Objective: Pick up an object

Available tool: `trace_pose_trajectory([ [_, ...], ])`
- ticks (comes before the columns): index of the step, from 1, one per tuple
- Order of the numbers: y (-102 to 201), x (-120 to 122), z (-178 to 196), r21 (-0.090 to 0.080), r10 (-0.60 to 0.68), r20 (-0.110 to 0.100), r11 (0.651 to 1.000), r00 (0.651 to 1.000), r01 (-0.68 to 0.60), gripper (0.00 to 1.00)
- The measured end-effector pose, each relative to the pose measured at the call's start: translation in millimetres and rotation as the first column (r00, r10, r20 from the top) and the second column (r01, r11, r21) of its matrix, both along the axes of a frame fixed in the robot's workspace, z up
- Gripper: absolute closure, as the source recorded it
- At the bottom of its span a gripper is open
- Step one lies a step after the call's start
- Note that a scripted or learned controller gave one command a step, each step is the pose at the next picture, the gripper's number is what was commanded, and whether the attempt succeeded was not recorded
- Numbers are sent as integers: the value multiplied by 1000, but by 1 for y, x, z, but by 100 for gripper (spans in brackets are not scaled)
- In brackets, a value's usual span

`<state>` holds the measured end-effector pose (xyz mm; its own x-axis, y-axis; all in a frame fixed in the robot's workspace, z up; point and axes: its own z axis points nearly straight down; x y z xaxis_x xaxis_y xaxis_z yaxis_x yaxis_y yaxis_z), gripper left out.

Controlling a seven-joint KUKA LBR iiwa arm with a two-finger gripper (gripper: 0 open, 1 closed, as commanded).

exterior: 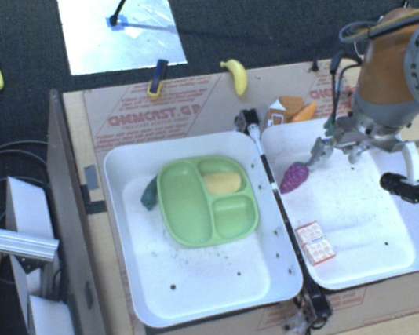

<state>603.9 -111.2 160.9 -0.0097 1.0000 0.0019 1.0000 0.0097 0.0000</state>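
Arm (396, 72) is over the right bin (383, 253), at its far side. Hand (326, 148) is low, just right of the purple piece (294, 176), apart from it; can't tell if it is spread or pressed together, nothing visibly in it. Purple piece lies by the right bin's left wall. Small box (315, 242) sits in the same bin, nearer the front. Left of that bin, the other bin (158, 290) holds a green tray (202, 219) with a yellow item (224, 181) in it.

"CHEMCAST GP" in red on the brown sheet (153, 104) under the bins
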Motion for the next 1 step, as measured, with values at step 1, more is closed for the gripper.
trace_pose_trajectory([
  [1,28,-19,-81,0,-3,-4,1000,1000,3,0],
])
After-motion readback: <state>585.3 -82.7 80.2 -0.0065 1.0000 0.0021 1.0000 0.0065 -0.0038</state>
